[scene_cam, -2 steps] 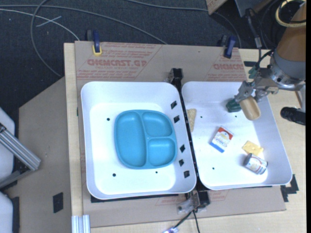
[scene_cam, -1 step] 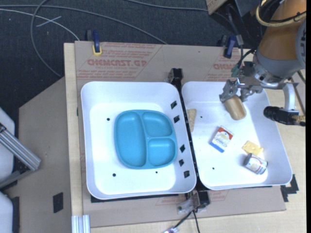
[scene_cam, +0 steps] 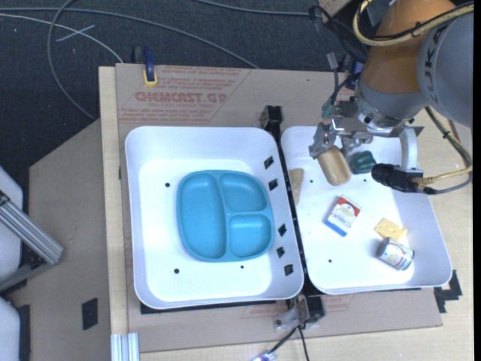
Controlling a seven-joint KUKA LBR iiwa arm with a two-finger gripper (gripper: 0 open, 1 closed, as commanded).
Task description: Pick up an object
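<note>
You see a tan, rounded cork-like object [scene_cam: 334, 165] at the right bin's [scene_cam: 428, 273] upper left, just under the gripper [scene_cam: 331, 143]; you cannot tell its grip state. A blue sectioned plastic tray [scene_cam: 225, 215] lies in the left bin [scene_cam: 143, 201].

A robotics lab: loose cables [scene_cam: 90, 21] trail over dark carpet around a plywood bench [scene_cam: 188, 89] bearing white bins [scene_cam: 143, 201].

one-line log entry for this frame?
gripper: over right bin, at tan cylinder | hold: unconfirmed | left bin: blue tray
</note>
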